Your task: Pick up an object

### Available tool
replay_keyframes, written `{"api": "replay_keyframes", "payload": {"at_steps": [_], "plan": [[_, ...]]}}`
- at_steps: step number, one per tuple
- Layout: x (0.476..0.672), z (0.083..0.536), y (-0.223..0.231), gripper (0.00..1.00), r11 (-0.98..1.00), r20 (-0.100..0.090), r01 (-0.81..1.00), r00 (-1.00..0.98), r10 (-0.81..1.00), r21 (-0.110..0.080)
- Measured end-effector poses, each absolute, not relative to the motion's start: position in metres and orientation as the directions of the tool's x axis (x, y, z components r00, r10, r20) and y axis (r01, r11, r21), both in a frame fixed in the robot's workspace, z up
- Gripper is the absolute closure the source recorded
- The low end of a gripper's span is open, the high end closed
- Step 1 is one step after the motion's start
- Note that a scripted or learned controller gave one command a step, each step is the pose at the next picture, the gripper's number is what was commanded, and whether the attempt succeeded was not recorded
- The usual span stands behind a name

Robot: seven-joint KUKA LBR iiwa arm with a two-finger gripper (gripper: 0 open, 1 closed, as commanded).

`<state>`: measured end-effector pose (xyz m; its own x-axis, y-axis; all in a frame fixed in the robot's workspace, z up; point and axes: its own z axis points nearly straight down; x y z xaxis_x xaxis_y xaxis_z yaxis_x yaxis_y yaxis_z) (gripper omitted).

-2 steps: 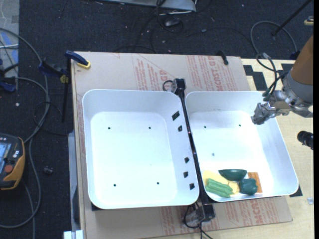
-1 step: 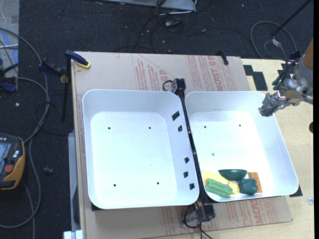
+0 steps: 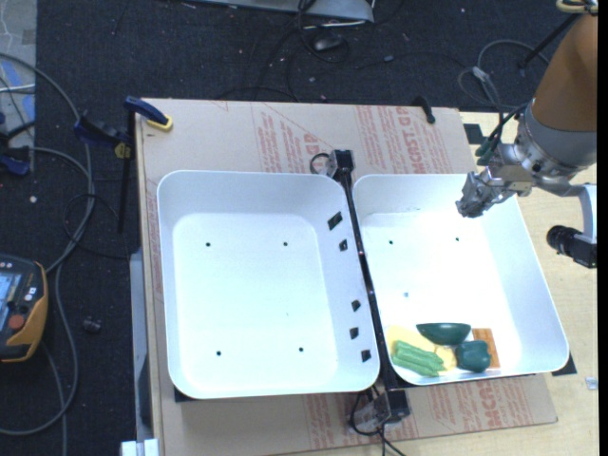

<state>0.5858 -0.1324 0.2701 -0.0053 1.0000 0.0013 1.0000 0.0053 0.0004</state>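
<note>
Several small objects lie together in the near corner of the right bin (image 3: 532,283): a ridged light-green piece (image 3: 418,358), a dark teal bowl shape (image 3: 444,332), a teal lump (image 3: 473,355), an orange block (image 3: 487,338) and a pale yellow flat piece (image 3: 401,336). My gripper (image 3: 472,203) hangs over the far right part of that bin, well away from the pile. Nothing shows between its fingers.
The left bin (image 3: 180,255) stands beside the right one, with black clips (image 3: 353,304) along the seam between them. Both rest on a cardboard sheet (image 3: 285,131). Cables and a blue-and-yellow clamp (image 3: 147,114) lie on the dark floor beyond.
</note>
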Motion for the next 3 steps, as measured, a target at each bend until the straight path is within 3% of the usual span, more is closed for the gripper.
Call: {"api": "replay_keyframes", "payload": {"at_steps": [3], "plan": [[0.617,0.264,0.007,1.0,0.004,0.0,1.0,-0.004,1.0,0.0]]}}
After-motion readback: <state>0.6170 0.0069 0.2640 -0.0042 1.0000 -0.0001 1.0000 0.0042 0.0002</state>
